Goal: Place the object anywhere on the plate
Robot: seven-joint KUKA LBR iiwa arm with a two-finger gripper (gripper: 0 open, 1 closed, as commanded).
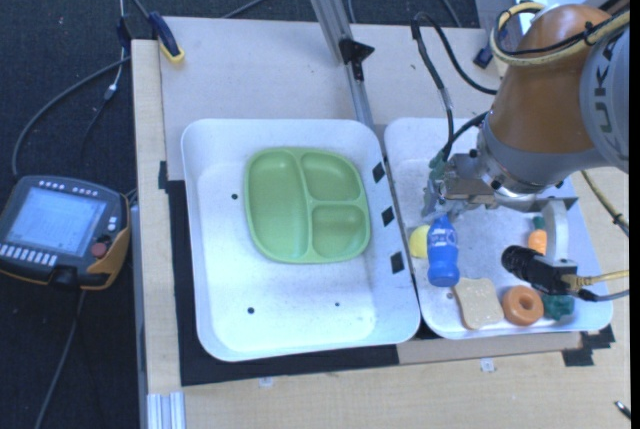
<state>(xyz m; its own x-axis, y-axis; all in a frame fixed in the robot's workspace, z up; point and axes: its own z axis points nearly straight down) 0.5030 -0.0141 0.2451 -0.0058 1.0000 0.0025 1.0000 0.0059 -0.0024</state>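
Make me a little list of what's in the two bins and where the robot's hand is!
left bin: green divided plate, nothing on it
right bin: blue bottle, yellow toy, bread slice, orange donut
gripper: just above the blue bottle, in the right bin
task: not done yet

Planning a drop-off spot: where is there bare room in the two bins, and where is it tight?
The green plate has three bare compartments, and the left bin has bare floor below it. The right bin is crowded: blue bottle, yellow item, bread slice, donut and gripper.
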